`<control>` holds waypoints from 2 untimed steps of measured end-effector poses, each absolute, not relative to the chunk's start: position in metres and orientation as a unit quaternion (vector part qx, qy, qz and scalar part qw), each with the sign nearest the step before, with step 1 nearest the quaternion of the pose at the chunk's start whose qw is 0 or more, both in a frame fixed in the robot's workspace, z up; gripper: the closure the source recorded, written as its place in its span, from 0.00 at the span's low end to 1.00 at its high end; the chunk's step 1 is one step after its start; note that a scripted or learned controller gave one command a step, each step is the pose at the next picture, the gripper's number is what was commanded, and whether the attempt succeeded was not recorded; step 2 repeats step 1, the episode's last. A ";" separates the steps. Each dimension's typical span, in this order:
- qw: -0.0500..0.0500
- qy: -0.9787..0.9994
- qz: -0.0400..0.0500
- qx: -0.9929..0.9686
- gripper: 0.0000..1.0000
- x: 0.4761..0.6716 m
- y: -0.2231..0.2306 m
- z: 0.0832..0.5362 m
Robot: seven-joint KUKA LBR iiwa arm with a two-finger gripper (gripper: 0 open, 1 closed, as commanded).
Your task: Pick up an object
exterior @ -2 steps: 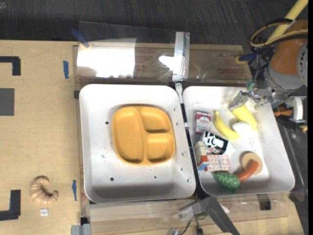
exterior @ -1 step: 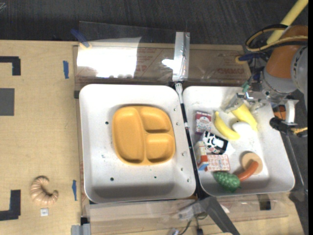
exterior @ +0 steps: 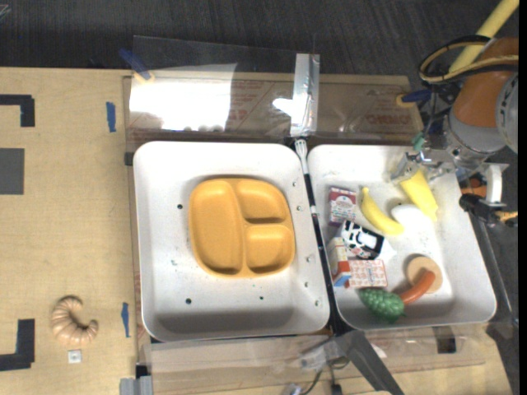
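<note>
We see the gripper (exterior: 422,164) low over the far corner of the right bin (exterior: 478,257), a yellow block (exterior: 419,192) just beneath it; we cannot tell its opening or whether it has hold of the block. Beside the block lie a banana (exterior: 379,214) and a white egg (exterior: 407,214). The left bin (exterior: 156,220) holds a yellow divided tray (exterior: 241,225).

Fixed overhead slant on 2 bins (exterior: 156,245)

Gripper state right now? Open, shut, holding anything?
Two-finger gripper: low at the right bin's far corner, right above a yellow block-shaped object; whether it grips it cannot be told.
</note>
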State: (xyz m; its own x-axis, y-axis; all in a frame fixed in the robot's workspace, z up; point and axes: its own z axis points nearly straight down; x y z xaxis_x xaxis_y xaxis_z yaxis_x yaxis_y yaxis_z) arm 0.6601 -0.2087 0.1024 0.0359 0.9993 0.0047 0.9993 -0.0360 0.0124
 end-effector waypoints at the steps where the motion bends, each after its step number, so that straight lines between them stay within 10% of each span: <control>1: 0.005 0.686 0.005 0.728 1.00 0.664 -0.145 0.208; 2: 0.005 0.686 0.005 0.728 1.00 0.664 -0.145 0.208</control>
